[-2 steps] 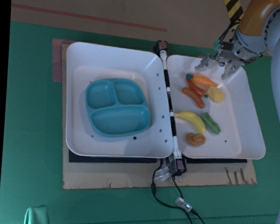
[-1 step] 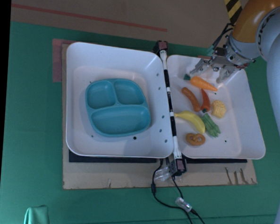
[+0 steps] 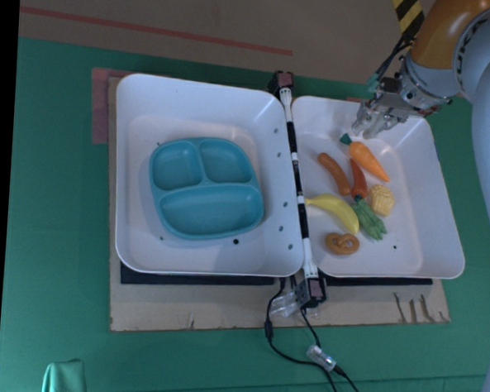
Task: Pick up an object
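The arm comes in from the upper right, its orange band above the wrist, and the gripper hangs over the far part of the right bin. Its fingers point down and stand slightly apart with nothing between them, so the claw is released. The tips sit just above the green leafy end of the carrot, near it; whether they touch it I cannot tell.

The carrot is orange, tapered, lying flat on the bin floor at a slant, its thick end with the small dark green top toward the gripper and its point aimed toward the right wall. Just beside it lie two reddish-orange sausages (one is partly tucked against the other), then a small yellow corn cob, a yellow banana curving toward the divider, a green bean pod touching the banana's right end, and a brown pretzel nearest the front.

The left bin holds a teal plate with three compartments, lying flat near the middle. A black-and-white bar runs between the bins, and a cable trails from its near end across the green mat.
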`<action>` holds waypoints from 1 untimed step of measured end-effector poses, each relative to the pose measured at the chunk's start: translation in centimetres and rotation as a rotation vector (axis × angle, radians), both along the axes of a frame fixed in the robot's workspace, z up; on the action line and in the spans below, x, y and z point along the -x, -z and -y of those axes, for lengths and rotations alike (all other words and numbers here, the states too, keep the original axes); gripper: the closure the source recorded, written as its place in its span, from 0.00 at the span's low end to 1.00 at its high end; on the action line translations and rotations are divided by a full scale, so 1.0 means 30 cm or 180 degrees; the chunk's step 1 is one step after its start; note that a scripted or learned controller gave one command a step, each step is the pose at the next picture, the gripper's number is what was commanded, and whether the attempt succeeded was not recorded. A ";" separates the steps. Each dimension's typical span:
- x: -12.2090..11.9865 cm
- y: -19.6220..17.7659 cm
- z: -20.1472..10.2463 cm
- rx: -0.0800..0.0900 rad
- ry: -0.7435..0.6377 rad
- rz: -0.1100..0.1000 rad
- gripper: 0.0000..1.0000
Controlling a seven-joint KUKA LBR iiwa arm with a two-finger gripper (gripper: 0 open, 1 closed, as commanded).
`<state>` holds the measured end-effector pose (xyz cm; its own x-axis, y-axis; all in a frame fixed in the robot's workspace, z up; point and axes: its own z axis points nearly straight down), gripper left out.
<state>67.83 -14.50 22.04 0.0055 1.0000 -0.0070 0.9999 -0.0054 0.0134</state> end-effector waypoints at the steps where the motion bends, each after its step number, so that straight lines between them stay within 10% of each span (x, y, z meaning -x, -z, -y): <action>1: 0.000 0.000 0.000 0.0001 0.0000 -0.0001 0.00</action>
